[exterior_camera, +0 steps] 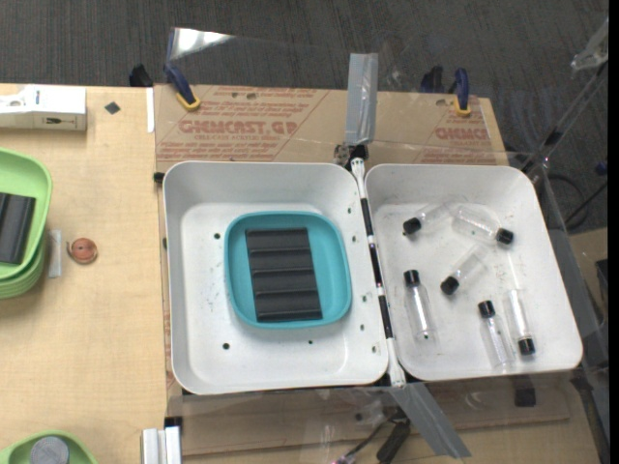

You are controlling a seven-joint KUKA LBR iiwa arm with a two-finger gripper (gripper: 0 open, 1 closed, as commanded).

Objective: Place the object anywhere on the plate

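6 clear vials [418, 303] in right bin [542, 196]; 1 teal plate [237, 283] in left bin [193, 356]

red print reading "chemcast gp" runs across the brown sheet [319, 124] behind the bins.

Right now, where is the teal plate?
In the camera view, the teal plate lies in the middle of the left white bin, bearing a black ribbed block; the clear vials lie in the right bin.
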